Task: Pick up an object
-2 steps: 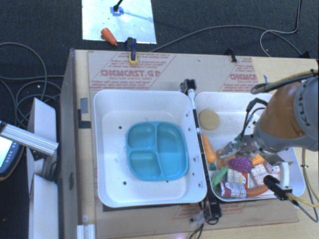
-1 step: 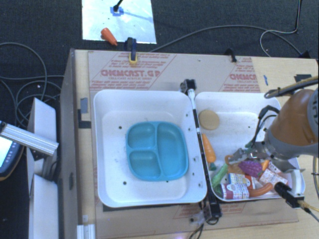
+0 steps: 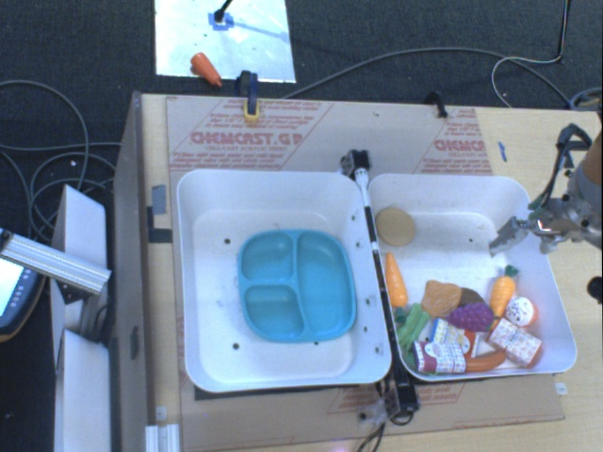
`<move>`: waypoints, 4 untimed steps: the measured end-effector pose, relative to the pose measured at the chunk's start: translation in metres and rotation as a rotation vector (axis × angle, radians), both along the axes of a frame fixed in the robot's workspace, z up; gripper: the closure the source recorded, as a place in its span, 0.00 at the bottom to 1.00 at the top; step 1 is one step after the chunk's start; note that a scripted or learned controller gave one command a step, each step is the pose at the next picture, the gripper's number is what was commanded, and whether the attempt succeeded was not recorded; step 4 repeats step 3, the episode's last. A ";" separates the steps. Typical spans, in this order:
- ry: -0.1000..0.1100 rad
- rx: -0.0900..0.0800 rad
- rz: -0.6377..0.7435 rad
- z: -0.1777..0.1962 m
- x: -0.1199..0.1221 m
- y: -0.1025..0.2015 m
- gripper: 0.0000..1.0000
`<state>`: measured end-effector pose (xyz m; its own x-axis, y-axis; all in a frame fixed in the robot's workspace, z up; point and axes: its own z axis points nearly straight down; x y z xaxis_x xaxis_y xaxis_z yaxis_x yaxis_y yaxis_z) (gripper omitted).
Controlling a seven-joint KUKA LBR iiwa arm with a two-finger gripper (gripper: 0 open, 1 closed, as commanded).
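Both white bins point(image 3: 207, 281) look like smooth, faintly glossy plastic; the blue divided plate point(image 3: 297, 285) likewise; the worktop point(image 3: 311, 125) is matt printed board.

Arm point(image 3: 586, 182) low at right edge

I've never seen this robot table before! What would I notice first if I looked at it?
Probably the bright blue divided plate, lying alone in the left white bin. Next, the colourful heap of toy food crowded into the near end of the right bin, with a carrot by the dividing wall. The gripper hangs over that bin's right edge, holding nothing.
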<state>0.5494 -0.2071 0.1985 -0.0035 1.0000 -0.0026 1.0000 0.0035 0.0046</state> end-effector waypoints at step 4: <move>0.002 0.002 -0.002 -0.081 -0.005 0.000 0.00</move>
